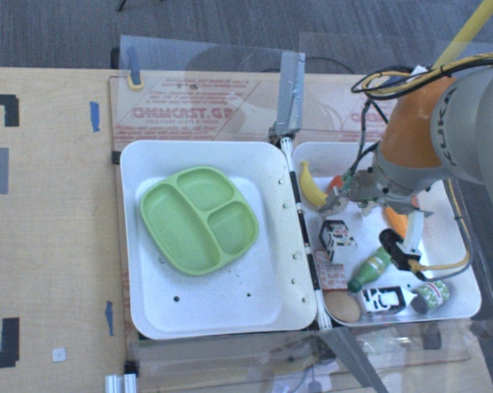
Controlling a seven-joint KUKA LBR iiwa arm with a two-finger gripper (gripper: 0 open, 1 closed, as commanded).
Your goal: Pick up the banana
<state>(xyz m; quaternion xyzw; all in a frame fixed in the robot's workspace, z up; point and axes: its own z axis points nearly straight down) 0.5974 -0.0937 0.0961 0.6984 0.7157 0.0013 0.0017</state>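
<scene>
Yellow banana [312, 185] lies in right bin [469, 301], upper-left corner, by the divider; long axis approx. top-to-bottom of frame. Gripper [342, 193] sits just right of it, close. Whether it's open or gripping anything: can't tell, wrist obscures. Nothing seen held.

Left bin [148, 301]: tray [199, 219], centred. Right bin [468, 297]: banana [312, 186] at far left; bottle [369, 270] nearer front; gripper [338, 230] between them; arm [435, 129] above, from right.
</scene>
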